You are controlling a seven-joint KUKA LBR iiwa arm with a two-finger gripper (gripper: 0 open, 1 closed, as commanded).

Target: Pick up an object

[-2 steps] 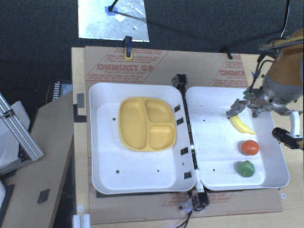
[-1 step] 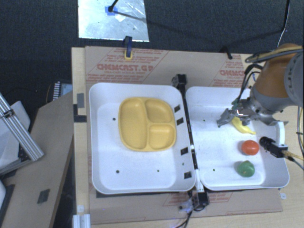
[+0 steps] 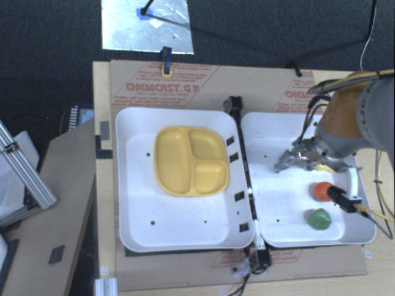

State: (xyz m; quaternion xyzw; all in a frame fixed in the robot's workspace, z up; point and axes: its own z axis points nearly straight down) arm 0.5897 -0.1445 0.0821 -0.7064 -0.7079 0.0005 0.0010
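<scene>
An orange ball (image 3: 321,190) lies in the right bin (image 3: 271,227), close to that bin's right wall and a little toward its near side. Just in front of it, toward the near right corner, lies a green lump (image 3: 319,218); the two are close but apart, and both rest on the bin floor.

The gripper (image 3: 287,161) hangs low over the middle of the right bin, to the left of the orange ball and a little farther back, pointing toward the left bin. It is near the ball but not touching it. Whether the jaws are open or closed I cannot tell at this slant and size. The arm (image 3: 349,113), grey with its orange band, comes in from the right above the bin's far right corner.

In the left bin (image 3: 133,217) a yellow plate (image 3: 190,161) with three compartments lies flat, about in the middle and slightly toward the far side.

The bins stand side by side with their inner walls touching along a dark strip (image 3: 242,165). Under them is a cardboard sheet (image 3: 185,88) with red print, spread on the tabletop (image 3: 102,85). A yellow clamp (image 3: 166,63) grips the sheet's far edge. Beyond it a silvery square (image 3: 147,17) lies on dark floor.
</scene>
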